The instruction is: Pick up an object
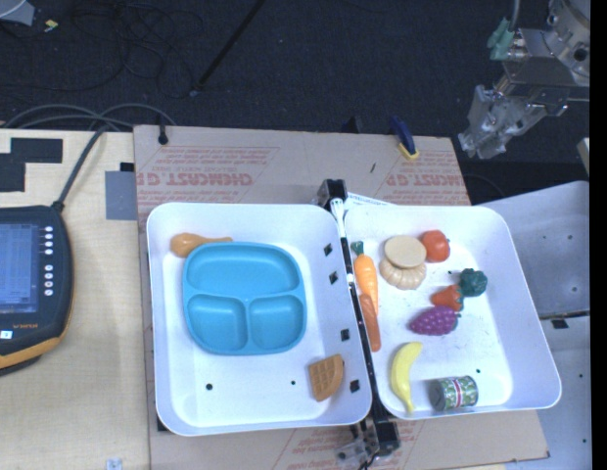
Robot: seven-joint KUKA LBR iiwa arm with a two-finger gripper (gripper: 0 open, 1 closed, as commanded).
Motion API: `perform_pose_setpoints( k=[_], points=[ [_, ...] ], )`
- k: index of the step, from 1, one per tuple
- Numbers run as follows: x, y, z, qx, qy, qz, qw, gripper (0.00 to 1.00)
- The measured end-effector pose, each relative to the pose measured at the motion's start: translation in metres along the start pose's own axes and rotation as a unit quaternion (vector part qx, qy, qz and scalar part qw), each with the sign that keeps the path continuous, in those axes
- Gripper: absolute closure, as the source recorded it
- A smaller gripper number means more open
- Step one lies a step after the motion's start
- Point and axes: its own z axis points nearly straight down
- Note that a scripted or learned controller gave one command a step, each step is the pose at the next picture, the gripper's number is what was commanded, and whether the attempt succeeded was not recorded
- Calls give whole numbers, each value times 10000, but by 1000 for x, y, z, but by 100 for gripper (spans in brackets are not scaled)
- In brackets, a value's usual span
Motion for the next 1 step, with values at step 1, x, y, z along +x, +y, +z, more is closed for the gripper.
perform_pose_setpoints(
  k=[1],
  points=[
    [122, -74, 11, -6, 18, -33, 10000, 100]
  ],
)
